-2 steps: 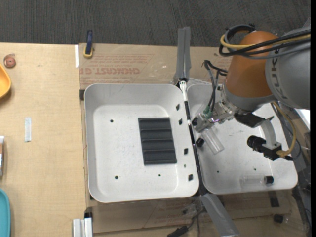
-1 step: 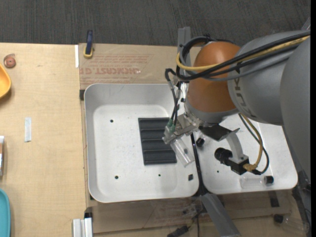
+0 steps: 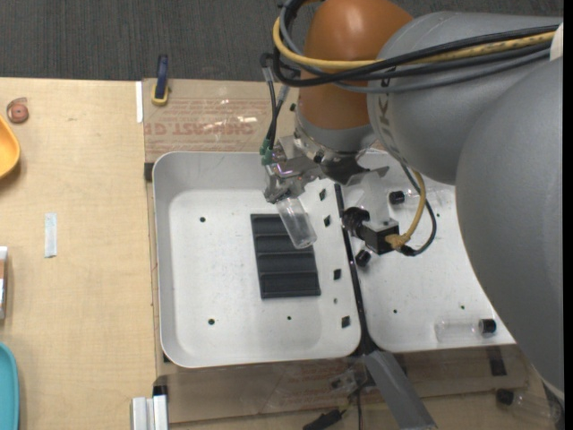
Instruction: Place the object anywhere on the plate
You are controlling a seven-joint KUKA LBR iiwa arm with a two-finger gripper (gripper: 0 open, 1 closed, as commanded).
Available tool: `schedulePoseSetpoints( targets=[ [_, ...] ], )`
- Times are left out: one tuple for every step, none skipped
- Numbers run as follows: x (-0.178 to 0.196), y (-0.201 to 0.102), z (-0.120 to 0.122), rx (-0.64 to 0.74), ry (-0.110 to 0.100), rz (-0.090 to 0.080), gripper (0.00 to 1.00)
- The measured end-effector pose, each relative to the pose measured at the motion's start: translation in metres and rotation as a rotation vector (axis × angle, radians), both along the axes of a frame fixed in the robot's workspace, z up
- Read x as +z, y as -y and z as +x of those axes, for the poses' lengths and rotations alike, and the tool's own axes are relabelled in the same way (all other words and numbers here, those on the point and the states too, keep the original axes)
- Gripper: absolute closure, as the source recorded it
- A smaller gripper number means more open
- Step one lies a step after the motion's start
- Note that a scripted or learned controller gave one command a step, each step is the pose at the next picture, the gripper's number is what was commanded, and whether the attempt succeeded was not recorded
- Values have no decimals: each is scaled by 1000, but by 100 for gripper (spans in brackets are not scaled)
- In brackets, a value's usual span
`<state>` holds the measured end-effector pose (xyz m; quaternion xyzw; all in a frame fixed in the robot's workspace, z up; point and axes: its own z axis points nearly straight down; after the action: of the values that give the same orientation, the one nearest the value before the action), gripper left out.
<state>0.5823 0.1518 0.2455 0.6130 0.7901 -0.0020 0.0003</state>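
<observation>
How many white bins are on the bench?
2. The left shallow white plastic bin holds a black ribbed rectangular plate; the right shallow white plastic bin sits beside it, partly hidden under the arm.

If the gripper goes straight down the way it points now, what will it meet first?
Most likely the black ridged plate in the left bin. The gripper points down over the plate's upper right corner, with a clear object at its tip, which would probably touch first. Height above the plate is unclear.

Wooden bench bears 2 white bins; an orange dish at its left edge.
</observation>
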Motion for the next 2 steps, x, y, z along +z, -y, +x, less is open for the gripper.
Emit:
schedulePoseSetpoints(
  targets=[
    [-8, -6, 61, 292, 1, 1, 100],
    [-7, -31, 77, 259, 1, 1, 100]
  ],
)
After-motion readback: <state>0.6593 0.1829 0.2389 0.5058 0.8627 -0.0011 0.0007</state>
